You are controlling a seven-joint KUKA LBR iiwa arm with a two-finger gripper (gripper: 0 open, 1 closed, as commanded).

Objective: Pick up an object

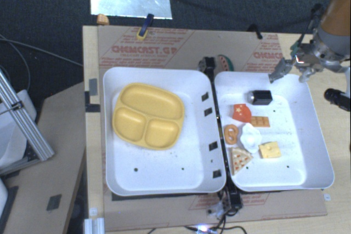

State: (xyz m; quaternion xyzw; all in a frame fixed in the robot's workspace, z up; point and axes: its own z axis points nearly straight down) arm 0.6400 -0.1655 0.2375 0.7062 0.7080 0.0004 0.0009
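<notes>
Hovering over the far right corner of the right bin point(312, 134), the gripper point(293, 68) carries nothing; its two fingers stand spread apart with only bin rim and bench between them. The arm point(334, 19) enters from the right, orange band above the wrist.

Candidate objects all lie in the right bin, toward its left half:
- black block point(262, 97), farthest, nearest the gripper but apart from it
- red piece point(241, 112), just near of the block
- tan cracker point(260, 121), beside the red piece
- pretzel point(231, 133), by the bin's left wall
- white crumpled item point(251, 137), touching or just beside the pretzel
- yellow cheese block point(269, 149)
- waffle wedge point(239, 160), nearest of the lot

Left bin point(126, 172) holds a yellow divided plate point(148, 115).

Progress, as judged: no grasp made, no object lifted. All items rest on the bin floor. Remaining: pick a target, move left and nearer over it, descend, close, lift. The black block looks the shortest reach. The pretzel, white item and waffle sit crowded, so a clean grasp there seems less likely.
</notes>
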